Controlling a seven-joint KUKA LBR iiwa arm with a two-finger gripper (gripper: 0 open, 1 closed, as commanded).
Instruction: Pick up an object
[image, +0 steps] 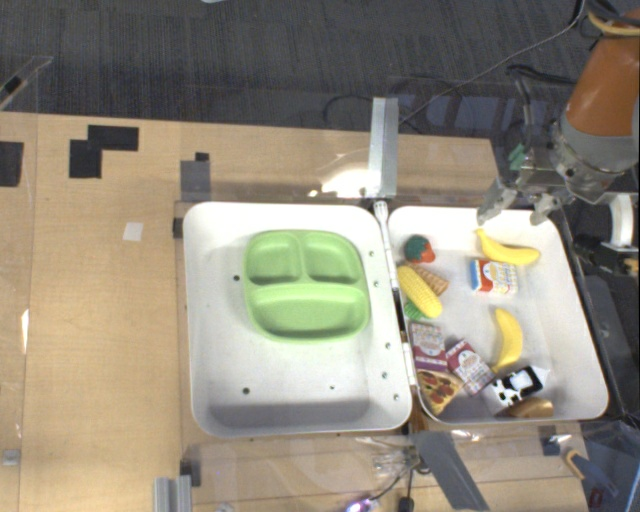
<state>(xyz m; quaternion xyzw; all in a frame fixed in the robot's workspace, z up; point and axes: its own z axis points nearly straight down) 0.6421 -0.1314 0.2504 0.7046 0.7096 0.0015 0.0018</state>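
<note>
The arm (600, 90) hangs over the far edge of the right bin (585, 330), and its fingers (490, 208) are spread open with nothing between them.

The gripper (517, 208) sits just above a yellow banana (507, 249) that lies near the far wall of that bin. Next to this banana is a small red and white carton (494, 276). A second banana (509, 337) lies closer to the near side. By the wall between the bins there is a corn cob (420, 289) and a red and green toy (419, 247). Near the front corner lie some little food packets (445, 365) and a black and white toy (518, 386). The left bin (215, 390) holds a green tray (303, 283) with three parts. Both bins rest on the wooden table (90, 320).
</note>
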